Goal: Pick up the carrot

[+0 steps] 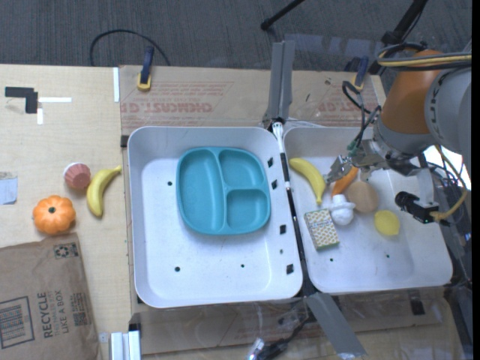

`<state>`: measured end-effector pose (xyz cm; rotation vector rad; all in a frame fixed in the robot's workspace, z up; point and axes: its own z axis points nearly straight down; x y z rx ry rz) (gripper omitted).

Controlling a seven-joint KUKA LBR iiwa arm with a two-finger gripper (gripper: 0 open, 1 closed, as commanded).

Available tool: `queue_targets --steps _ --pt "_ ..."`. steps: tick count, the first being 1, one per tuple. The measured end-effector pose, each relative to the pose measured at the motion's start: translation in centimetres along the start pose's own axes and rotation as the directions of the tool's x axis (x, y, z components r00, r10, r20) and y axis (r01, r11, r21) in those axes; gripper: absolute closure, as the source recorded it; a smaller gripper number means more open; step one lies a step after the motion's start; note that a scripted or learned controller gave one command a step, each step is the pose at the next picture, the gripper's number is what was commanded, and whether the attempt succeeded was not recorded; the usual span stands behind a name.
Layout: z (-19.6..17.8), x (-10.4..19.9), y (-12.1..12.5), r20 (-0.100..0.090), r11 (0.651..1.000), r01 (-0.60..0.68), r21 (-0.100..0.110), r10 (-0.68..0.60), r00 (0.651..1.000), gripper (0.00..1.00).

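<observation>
**Pincer at the carrot, right bin**

Nearest the camera, a brown cardboard piece printed "RECYCLE" [41, 302] lies at the left front corner of the counter [45, 133].

Just beyond it sit a small orange pumpkin [53, 214], a yellow banana [100, 190] and a small pinkish round cup [76, 176], all outside the bins.

Left white shallow bin [150, 268]: holds a teal plastic plate with three compartments [223, 190], lying flat near the bin's middle.

Right white shallow bin [390, 276], front to back:
- a beige speckled rectangular sponge [322, 228] near the left wall;
- a small yellow round fruit, lemon-like [387, 223], apart to the right;
- a small white rounded object [342, 211] touching the sponge's far corner;
- a tan egg-shaped object [362, 196] just beside the white one;
- a second yellow banana [309, 175] curving along the left side.

The small orange carrot [346, 178] lies tilted in the right bin, between the second banana and the tan egg shape, its lower end near the white object.

The grey arm's pincer [346, 166] sits over the carrot's upper end. Metal fingers appear to straddle the carrot, but whether they are spread or pinching cannot be told.

Farther back, a yellow clamp [145, 79] grips the cardboard edge.
</observation>
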<state>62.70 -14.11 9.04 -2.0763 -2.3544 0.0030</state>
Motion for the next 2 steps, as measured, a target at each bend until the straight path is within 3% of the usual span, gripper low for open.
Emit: queue_targets --steps 1,2 --pt "-0.8 -0.2 -0.1 -0.001 1.0 -0.005 0.002 0.005 1.0 1.0" --pt "-11.2 9.3 -3.7 0.001 0.998 0.061 0.0 -0.061 0.998 1.0"
